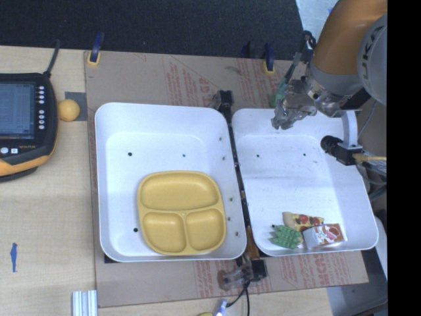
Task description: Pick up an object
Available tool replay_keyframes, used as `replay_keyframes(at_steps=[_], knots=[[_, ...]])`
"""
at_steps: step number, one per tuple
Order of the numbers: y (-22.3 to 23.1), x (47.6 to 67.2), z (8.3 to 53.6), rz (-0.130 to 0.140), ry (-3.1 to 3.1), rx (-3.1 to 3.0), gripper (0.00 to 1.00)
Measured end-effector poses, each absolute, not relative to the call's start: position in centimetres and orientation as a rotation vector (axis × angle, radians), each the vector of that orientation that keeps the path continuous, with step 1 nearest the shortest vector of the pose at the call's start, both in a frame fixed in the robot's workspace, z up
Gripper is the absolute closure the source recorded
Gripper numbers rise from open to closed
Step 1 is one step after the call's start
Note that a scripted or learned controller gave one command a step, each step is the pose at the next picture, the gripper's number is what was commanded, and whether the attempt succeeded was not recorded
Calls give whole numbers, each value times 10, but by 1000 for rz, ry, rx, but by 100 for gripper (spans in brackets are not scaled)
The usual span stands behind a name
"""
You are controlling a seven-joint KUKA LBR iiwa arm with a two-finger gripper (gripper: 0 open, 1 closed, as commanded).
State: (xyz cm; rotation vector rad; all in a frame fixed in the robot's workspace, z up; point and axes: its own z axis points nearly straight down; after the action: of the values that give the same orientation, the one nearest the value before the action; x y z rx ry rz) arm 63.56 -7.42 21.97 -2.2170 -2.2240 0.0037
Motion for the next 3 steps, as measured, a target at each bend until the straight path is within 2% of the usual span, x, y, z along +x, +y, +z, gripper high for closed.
replay_keyframes(at_steps=[3], knots=[[-75, 636, 251, 6, -2227, -2209, 100]])
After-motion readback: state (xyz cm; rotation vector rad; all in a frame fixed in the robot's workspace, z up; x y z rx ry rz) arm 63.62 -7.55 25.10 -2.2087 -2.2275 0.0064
